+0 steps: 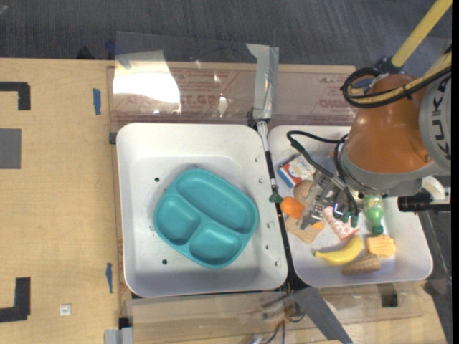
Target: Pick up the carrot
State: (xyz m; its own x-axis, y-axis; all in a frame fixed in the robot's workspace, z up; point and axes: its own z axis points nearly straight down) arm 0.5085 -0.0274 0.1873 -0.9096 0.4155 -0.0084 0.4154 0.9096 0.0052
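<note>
Gripper (313, 217) sits low in right bin (416, 264), just right of carrot (291, 206); finger state can't tell. Banana (343, 252) below.

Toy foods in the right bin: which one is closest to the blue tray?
The orange carrot. It lies at the right bin's left edge; the banana and corn sit farther right.

Two white bins stood side by side: the left bin (136, 213) and the right bin (419, 253). One teal divided tray (206, 217), with three compartments, lay at centre frame. Lower right held one carrot (291, 207), one banana (340, 251) and one corn cob (381, 246)
</note>
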